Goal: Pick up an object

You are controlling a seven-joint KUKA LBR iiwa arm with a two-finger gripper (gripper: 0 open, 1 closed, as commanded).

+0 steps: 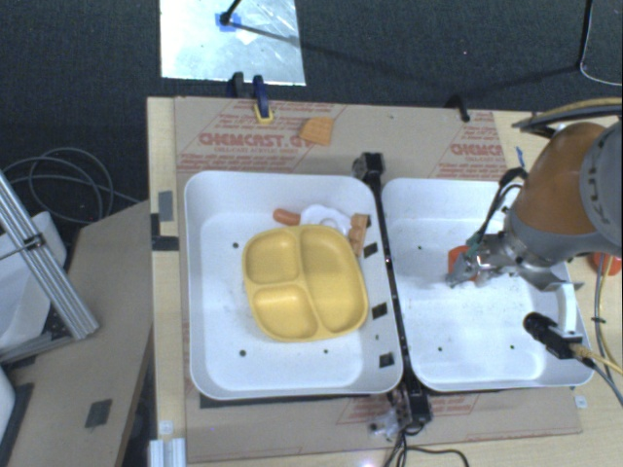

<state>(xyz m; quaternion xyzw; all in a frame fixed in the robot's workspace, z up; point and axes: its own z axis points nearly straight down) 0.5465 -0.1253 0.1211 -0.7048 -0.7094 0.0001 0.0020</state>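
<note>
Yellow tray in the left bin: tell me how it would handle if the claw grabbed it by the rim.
The yellow tray looks like thin moulded plastic, so probably stiff and light for its size. It is wide with three shallow compartments, so a rim grab would likely tilt it. The smooth surface may be slippery. It lies flat, so it is unlikely to roll.

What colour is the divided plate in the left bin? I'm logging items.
Yellow: the divided plate shows plainly in the camera view.
</note>
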